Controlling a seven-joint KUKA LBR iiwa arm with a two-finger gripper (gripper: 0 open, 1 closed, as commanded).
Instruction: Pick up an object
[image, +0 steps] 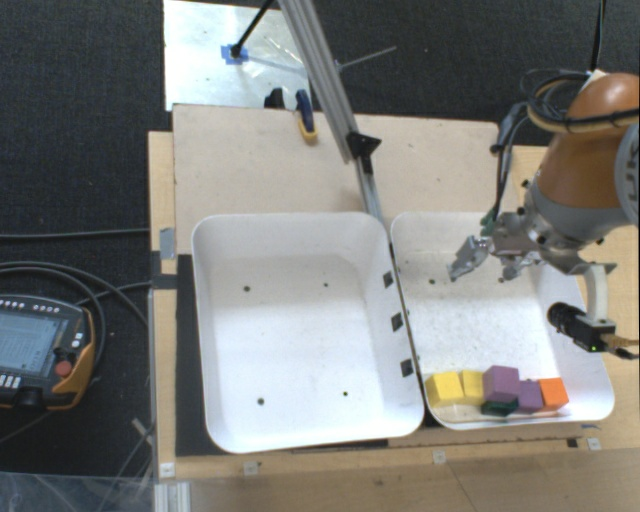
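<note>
Along the front wall of the right bin (440, 235) lies a row of small blocks: two yellow blocks (455, 387), a purple block (503, 380), a lilac block (529, 394), a dark green block (499, 407) and an orange block (553, 392). My gripper (487, 262) hangs over the back half of this bin, well behind the blocks. It is open, with nothing between its fingers (466, 258). The grey arm with its orange band (590, 150) comes in from the right.
The left bin (215, 300) stands beside the right one, their walls meeting in the middle. A slanted metal pole (335, 95) crosses the back of the bench. A teach pendant (40, 350) lies off the bench at the left.
</note>
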